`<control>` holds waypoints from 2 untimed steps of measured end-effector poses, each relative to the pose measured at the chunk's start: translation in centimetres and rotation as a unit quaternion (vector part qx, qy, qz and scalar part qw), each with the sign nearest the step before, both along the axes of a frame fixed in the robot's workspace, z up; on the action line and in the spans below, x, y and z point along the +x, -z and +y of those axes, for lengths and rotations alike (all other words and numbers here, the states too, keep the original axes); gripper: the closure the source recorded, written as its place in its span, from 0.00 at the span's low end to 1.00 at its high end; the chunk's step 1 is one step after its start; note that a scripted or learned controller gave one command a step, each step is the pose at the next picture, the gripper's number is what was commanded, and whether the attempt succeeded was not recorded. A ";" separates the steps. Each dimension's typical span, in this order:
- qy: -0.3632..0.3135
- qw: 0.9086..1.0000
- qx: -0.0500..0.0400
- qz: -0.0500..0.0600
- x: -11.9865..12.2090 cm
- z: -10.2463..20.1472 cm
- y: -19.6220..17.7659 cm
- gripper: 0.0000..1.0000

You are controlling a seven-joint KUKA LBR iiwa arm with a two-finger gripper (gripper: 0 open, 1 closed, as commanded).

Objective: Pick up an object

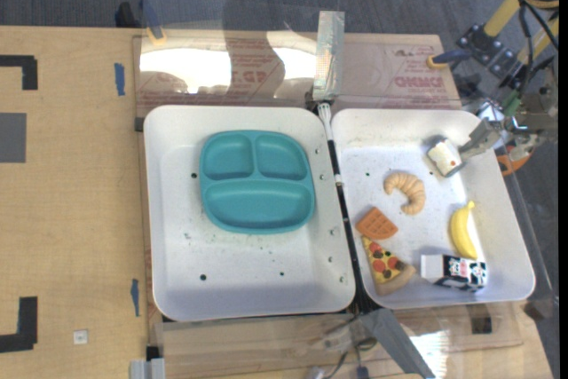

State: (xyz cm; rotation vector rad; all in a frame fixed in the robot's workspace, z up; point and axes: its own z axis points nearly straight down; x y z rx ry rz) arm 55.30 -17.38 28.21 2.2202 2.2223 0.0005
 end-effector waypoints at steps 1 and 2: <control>-0.002 1.000 0.001 0.002 4.6 6.5 16.1 0.00; -0.015 1.000 0.000 -0.003 2.0 7.7 19.4 0.00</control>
